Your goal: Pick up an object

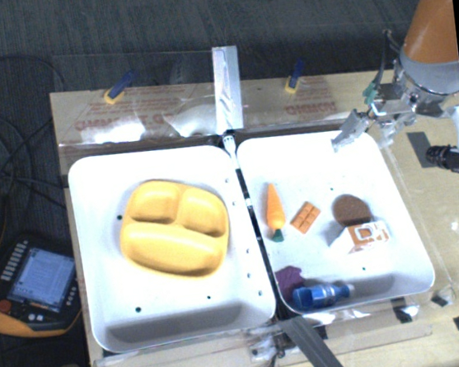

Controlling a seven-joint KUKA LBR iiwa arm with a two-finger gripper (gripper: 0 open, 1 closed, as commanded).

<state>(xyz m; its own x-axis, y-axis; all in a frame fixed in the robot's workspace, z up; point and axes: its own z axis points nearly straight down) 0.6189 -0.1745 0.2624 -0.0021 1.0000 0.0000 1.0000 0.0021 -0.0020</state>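
Note:
The right bin (397, 199) holds an orange carrot (273, 208), a small orange waffle piece (304, 217), a brown round piece (350, 207), a white and orange carton (367, 236), a purple lump (289, 279) and a blue bottle (320, 295) lying on its side. A large yellow bread-shaped object (174, 227) lies in the left bin (98, 261). My gripper (359, 127) hangs over the far right corner of the right bin, above and apart from every object. I see nothing held in it.
The grey arm with its orange band (434, 20) comes in at the upper right. A clear plastic sheet with clamps (120, 85) lies behind the bins. Handheld screens (26, 282) and cables sit on the floor at left.

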